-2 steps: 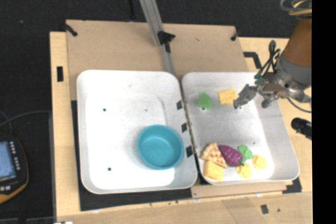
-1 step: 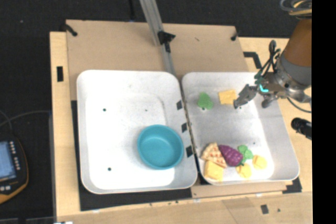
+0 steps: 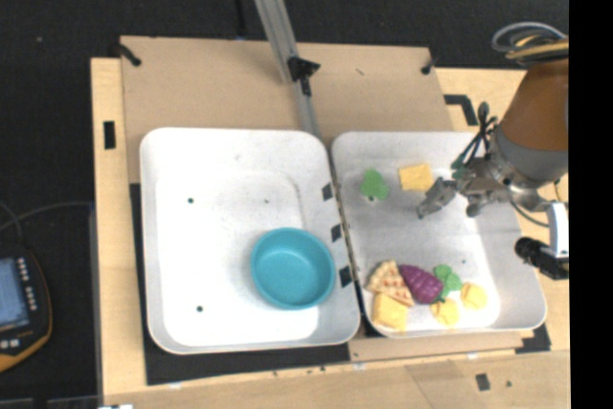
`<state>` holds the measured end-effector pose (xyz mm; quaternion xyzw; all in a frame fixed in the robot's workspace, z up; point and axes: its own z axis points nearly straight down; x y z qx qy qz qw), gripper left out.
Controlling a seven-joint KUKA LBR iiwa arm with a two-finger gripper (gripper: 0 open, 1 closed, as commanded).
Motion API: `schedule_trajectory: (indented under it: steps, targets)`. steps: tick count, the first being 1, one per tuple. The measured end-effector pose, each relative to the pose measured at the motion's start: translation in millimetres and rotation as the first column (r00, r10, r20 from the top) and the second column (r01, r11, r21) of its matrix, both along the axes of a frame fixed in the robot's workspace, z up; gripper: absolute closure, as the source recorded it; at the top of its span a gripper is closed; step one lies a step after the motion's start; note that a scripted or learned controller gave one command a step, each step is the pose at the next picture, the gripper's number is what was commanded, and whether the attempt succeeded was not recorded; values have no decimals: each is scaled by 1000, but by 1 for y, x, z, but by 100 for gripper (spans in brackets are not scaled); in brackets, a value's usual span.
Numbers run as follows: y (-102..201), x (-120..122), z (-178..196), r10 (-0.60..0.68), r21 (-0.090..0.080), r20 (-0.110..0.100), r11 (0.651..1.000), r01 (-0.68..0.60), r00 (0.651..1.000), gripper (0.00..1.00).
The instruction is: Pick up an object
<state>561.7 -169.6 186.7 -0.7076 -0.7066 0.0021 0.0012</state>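
Note:
My gripper [image 3: 450, 202] hangs over the middle right of the right bin [image 3: 498, 302], open, with nothing between its fingers. A yellow block [image 3: 416, 177] lies just to its upper left. A green piece [image 3: 374, 186] sits further left near the bin's left wall. Along the front of the right bin lies a cluster: a waffle-patterned piece [image 3: 386, 279], a purple piece [image 3: 420, 282], a green piece [image 3: 447, 279] and yellow pieces [image 3: 389, 311]. A blue bowl [image 3: 291, 267] sits in the left bin [image 3: 192, 168].
The arm's grey and orange wrist [image 3: 538, 120] enters from the right above the right bin. A metal pole [image 3: 273, 10] slants up from the divider between the bins. A handheld pendant [image 3: 19, 302] lies at the far left, off the bench.

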Motion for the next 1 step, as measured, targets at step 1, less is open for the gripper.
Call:
schedule_trajectory:
  steps: [1]
  targets:
    - [4,-1,-44,-1,0,1,1000,1,1000,0]
